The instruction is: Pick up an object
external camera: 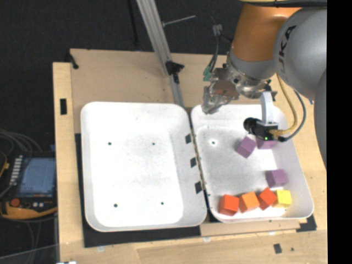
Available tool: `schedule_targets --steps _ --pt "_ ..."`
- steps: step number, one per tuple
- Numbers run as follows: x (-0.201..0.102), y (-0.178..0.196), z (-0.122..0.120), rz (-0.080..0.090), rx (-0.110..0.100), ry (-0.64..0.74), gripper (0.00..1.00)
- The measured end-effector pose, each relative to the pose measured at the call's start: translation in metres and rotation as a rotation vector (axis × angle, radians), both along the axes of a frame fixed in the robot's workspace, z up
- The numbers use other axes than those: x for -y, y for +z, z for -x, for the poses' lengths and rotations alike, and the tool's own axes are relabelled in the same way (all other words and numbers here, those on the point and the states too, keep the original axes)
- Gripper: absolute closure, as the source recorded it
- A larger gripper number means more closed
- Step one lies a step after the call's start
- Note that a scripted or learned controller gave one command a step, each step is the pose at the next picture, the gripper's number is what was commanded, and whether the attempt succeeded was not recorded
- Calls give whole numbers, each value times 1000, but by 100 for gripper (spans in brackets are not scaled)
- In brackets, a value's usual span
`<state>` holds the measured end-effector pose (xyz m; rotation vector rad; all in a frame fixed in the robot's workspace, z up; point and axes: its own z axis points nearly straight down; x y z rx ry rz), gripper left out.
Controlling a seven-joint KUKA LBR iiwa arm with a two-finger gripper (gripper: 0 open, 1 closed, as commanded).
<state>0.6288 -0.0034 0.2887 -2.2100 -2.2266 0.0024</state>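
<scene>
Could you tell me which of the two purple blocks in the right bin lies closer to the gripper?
The upper purple block, near the middle of the right bin. The gripper sits at the bin's top left corner; the other purple block lies lower, just above the coloured row.

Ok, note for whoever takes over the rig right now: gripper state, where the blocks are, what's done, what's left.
Gripper: above the right bin's far left corner; nothing visible in it, finger state unclear.
Blocks, all in the right bin: purple block near the middle, another purple block further right, and along the near edge a row of red-orange block, orange block, red block, yellow block.
Done: nothing picked.
Left: grasp and lift one block.
</scene>
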Motion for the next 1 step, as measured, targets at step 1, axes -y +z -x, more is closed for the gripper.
schedule_targets --steps 1 --pt "-49 -22 2 2 1 -1 100"
